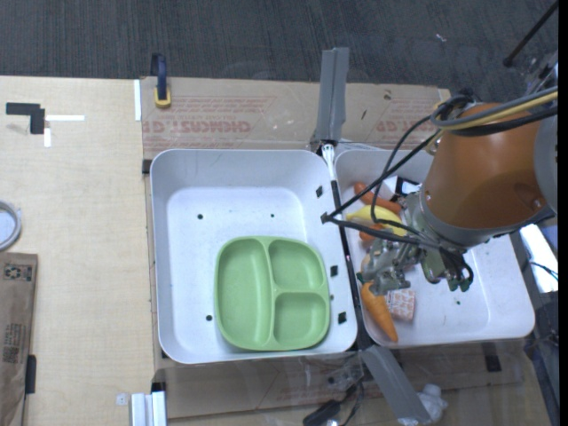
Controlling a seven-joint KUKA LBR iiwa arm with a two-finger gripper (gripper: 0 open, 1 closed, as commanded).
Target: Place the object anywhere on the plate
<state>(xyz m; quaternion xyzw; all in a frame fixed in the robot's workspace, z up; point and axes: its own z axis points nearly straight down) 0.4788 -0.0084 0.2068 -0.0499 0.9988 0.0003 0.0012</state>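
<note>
Over the right bin (497, 322) hangs my arm (484, 180), its orange band covering much of that bin's back half. My pincer (399, 269) sits low at the bin's left side, a tangle of dark metal and cables; whether it is spread or closed, and whether anything sits in it, I cannot tell from this slant.

Items in the right bin, as far as they can be made out:
- One carrot (380, 316), orange, tapered, lying at the left wall just below my pincer. Its long axis runs from upper left to lower right, toward the bin's front edge. Its upper end is tucked under my pincer.
- One small pale block with reddish speckles (401, 303), touching the carrot on its right side. What it is I cannot say.
- One yellow item (368, 213) and further orange pieces (366, 192) behind my pincer, partly hidden by cables and my wrist; shapes unclear.

Left bin (177, 238): one green plate (271, 293), three compartments, resting toward the front right corner, well apart from the carrot, with both bins' walls between them.

Bench (71, 238): one roll of tape (7, 226), cut off by the left edge; one blue-and-yellow clamp (160, 82) at the cardboard's back edge.
</note>
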